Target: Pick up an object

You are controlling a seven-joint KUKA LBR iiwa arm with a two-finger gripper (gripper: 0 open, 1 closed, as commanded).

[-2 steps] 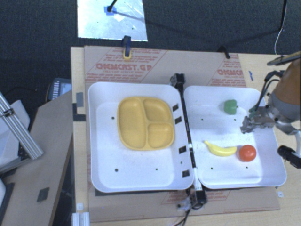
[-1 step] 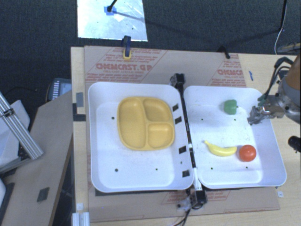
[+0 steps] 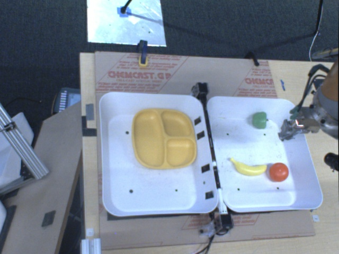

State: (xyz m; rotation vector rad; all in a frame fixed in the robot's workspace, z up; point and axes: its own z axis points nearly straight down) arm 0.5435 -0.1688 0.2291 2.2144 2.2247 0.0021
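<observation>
I see two shallow white bins side by side on the bench. The left bin [image 3: 114,194] holds a yellow divided plate [image 3: 163,138] with three compartments, lying flat near the bin's middle, and I make out nothing in its compartments. The right bin [image 3: 254,200] holds three small things: a green object [image 3: 259,120] near the far side, a yellow banana [image 3: 249,168] toward the near side, and a red-orange tomato-like ball [image 3: 278,172] just beside the banana's right tip, close enough that they may touch. The banana is curved, its ends turned up toward the far side. The green piece is rounded and blocky; I cannot say what it is. The gripper [image 3: 290,129] sits over the right bin's right edge, to the right of the green object and apart from it, with nothing visible in its grasp.
</observation>
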